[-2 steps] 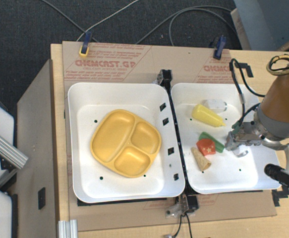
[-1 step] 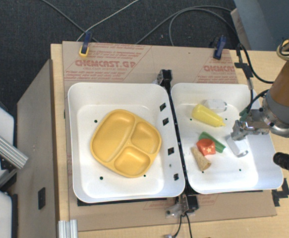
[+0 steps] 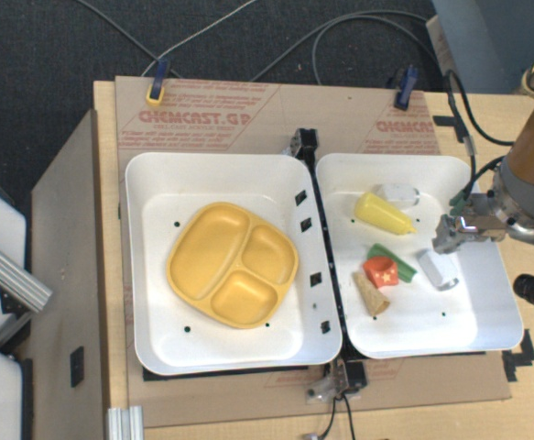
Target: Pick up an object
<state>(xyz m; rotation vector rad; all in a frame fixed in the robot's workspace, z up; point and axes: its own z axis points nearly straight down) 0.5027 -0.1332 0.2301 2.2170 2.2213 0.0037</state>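
While the gripper (image 3: 442, 266) hangs over the right bin (image 3: 486, 324), grip unclear, the red toy (image 3: 382, 271) lies just left; crowding neighbours could spoil any grasp.

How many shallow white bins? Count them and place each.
2. One shallow white bin sits left, holding a yellow divided plastic plate; the other white bin sits right.
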